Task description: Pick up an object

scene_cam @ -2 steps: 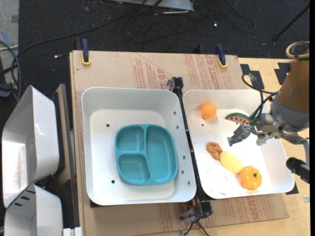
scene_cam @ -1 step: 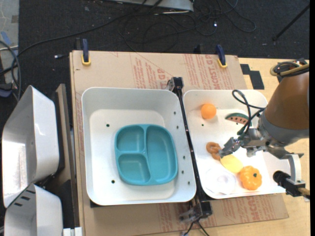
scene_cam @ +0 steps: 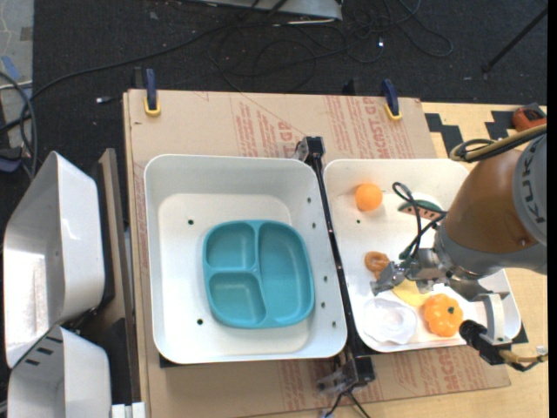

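Tool (scene_cam: 389,276) in rt bin, grip state unclear, pretzel (scene_cam: 377,260) just above-left, touching?

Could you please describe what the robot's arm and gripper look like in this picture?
The arm is thick and rounded, with an orange band and a grey section below it. Black cables loop along the wrist. The gripper is a small dark grey metal assembly.

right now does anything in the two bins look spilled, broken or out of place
Nothing stands out. The teal divided plate lies flat in the left bin. In the right bin, the orange ball, small brown ring, orange pumpkin-like toy and white round piece sit loose but intact, with nothing spilled over the walls.
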`<state>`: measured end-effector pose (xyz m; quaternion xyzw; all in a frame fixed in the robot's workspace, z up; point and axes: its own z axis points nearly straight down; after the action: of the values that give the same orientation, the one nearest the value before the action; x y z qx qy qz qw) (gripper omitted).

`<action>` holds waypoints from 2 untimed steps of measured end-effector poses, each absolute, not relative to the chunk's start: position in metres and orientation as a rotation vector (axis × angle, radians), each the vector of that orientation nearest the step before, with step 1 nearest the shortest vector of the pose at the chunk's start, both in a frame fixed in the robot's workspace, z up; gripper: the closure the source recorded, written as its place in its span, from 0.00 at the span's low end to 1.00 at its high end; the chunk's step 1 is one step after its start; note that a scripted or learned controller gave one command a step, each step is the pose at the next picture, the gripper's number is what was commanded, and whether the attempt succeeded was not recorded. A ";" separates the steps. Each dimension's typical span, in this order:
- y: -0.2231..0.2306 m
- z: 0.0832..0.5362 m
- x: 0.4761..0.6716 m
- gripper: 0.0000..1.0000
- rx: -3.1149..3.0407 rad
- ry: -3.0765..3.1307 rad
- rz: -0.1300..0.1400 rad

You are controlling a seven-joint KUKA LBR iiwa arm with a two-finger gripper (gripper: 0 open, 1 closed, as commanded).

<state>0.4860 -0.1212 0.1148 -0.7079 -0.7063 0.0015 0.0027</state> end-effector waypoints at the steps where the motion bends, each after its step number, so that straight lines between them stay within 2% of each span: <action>1: -0.121 0.128 0.487 1.00 -2.226 -2.215 0.000; 2: -0.124 0.191 0.492 1.00 -2.222 -2.228 -0.005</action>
<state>0.4925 -0.1238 0.1906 -0.7062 -0.7080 -0.0015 -0.0026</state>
